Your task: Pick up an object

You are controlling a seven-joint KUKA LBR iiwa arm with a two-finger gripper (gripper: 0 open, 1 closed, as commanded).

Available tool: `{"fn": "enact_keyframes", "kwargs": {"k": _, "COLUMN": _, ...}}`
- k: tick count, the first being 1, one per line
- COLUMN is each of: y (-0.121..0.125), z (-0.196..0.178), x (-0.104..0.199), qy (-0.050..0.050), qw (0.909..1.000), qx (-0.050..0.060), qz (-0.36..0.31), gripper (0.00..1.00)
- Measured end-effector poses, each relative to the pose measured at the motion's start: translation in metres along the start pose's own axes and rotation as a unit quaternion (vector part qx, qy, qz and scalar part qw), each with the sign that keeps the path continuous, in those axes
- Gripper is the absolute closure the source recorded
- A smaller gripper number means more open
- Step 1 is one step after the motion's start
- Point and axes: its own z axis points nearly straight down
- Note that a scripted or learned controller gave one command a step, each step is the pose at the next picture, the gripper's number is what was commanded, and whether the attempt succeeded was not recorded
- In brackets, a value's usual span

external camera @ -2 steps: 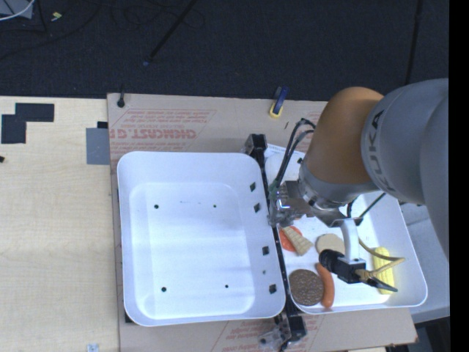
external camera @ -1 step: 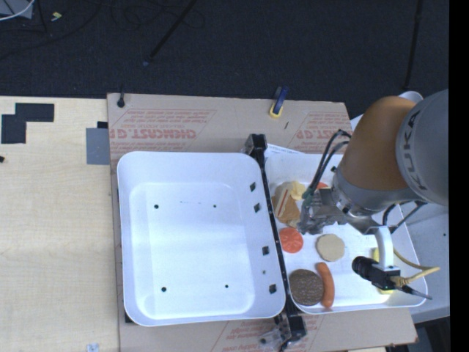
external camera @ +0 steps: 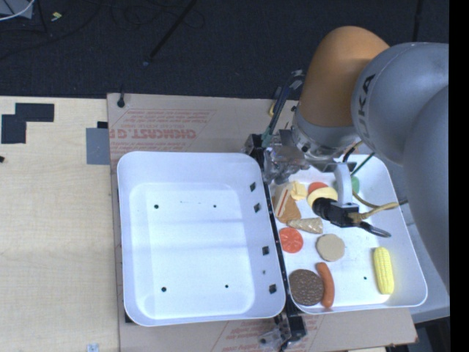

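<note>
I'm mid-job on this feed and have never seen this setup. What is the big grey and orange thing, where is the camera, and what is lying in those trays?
One camera looks down at a slant on two white bins. The grey and orange shape is a robot arm reaching in from the right; its gripper hangs over the right bin, near its upper left corner. That bin holds toy food: a corn cob, a tomato slice, a sausage, a brown round patty and a tan disc. I cannot see anything held.
</note>
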Motion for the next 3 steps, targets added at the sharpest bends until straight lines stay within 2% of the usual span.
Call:
{"fn": "enact_keyframes", "kwargs": {"k": 1, "y": -0.088, "z": 0.048, "x": 0.038, "qy": -0.001, "qw": 0.9999, "qx": 0.011, "qz": 0.003, "gripper": 1.00}}
{"fn": "enact_keyframes", "kwargs": {"k": 2, "y": 0.003, "z": -0.059, "x": 0.060, "qy": -0.001, "qw": 1.0000, "qx": -0.003, "qz": 0.003, "gripper": 1.00}}
{"fn": "enact_keyframes", "kwargs": {"k": 3, "y": 0.026, "z": -0.216, "x": 0.096, "qy": 0.001, "qw": 1.0000, "qx": -0.004, "qz": 0.002, "gripper": 1.00}}
